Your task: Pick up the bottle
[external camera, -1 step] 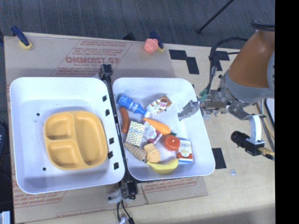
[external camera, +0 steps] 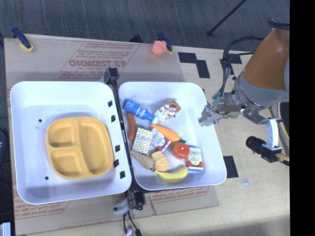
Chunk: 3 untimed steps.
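One bottle [external camera: 137,110] lies left of carton [external camera: 167,110], touching sausage [external camera: 131,126] | gripper [external camera: 208,116] at right bin [external camera: 211,146] rim, grip state unreadable | risk: fingers snag neighbours, bottle rolls.

A small blue plastic bottle [external camera: 137,110] with a white cap end lies on its side in the right-hand shallow white bin [external camera: 209,132]. It sits in the upper left part of that bin, near the wall shared with the other bin. Its blue body points toward the upper left and its pale end toward the lower right, so it lies at a slant. It rests among other small items, touching or nearly touching them.
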Available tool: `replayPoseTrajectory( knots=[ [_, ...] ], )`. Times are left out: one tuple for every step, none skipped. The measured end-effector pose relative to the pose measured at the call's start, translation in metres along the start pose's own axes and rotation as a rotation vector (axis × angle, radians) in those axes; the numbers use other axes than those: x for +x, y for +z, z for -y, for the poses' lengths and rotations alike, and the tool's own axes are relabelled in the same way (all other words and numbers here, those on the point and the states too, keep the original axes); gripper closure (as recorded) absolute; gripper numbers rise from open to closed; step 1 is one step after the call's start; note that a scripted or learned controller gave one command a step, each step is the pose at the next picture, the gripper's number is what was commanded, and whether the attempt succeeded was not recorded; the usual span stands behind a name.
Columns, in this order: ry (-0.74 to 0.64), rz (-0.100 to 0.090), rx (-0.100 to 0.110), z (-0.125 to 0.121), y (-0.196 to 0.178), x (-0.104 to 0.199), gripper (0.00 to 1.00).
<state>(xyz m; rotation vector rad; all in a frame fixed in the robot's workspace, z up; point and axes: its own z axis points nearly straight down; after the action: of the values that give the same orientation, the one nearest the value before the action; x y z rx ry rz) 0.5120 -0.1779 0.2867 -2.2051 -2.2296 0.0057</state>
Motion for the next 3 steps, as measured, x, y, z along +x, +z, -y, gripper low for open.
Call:
replayPoseTrajectory(
  knots=[
    [-0.012, 0.000, -0.001, 0.035, 0.062, 0.069, 1.00],
    [-0.015, 0.000, 0.001, 0.035, 0.051, 0.069, 1.00],
    [-0.020, 0.000, 0.003, 0.034, 0.041, 0.069, 1.00]
  ],
)
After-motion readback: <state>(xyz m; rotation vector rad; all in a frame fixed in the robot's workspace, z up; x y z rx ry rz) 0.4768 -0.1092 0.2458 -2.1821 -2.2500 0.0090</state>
